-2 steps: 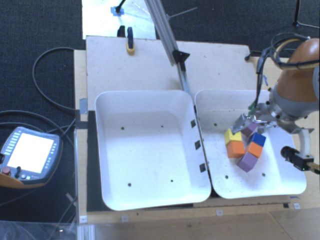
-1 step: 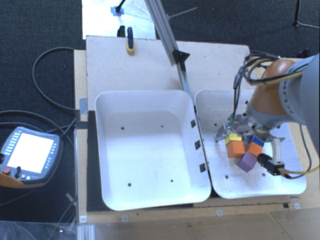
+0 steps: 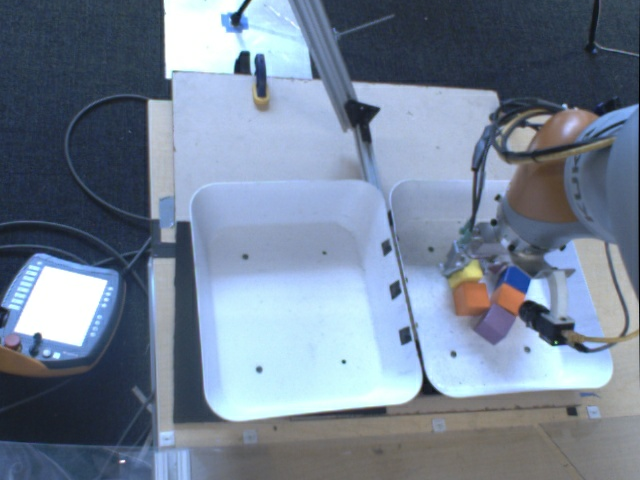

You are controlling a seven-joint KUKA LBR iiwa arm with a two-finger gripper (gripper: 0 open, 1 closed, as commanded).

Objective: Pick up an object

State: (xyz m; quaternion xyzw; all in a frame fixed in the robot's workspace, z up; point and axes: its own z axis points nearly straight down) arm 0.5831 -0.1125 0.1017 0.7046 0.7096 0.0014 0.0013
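In the right bin (image 3: 520, 373) lies a tight cluster of blocks: a yellow one (image 3: 462, 276), an orange one (image 3: 470, 299), a blue one (image 3: 517, 279) on a smaller orange piece (image 3: 509, 299), and a purple one (image 3: 494, 324). The grey arm with its orange band (image 3: 550, 178) reaches in from the right and hangs over this cluster. My gripper (image 3: 478, 260) points down at the far edge of the blocks, right above the yellow and orange ones. The wrist hides its tips and whatever lies directly under it.
The left bin (image 3: 215, 268) stands beside the right one, sharing a middle rim with black clips. A slanted metal pole (image 3: 335, 63) crosses the back board. A cable with a black plug (image 3: 545, 324) hangs off the wrist near the purple block. A teach pendant (image 3: 55, 308) lies far left.
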